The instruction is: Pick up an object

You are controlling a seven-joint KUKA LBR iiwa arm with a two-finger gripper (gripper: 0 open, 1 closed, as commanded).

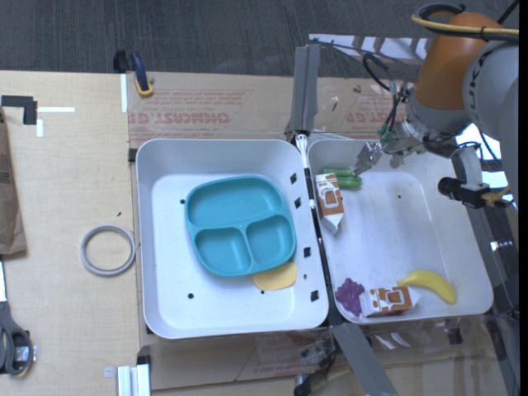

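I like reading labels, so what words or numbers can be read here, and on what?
Brown cardboard sheet behind the bins: red print, upside down and blurred, not readable.
Orange-and-white carton in the right bin: print too small.
Small orange-and-white carton beside the yellow banana: print too small.

One fixed camera above the bench (66, 188), looking down at a slant, mid-distance; both bins (157, 246) in frame, arm (462, 64) entering from 2 o'clock.

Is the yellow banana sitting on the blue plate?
No, the banana lies in the right bin, while the blue plate is in the left bin.
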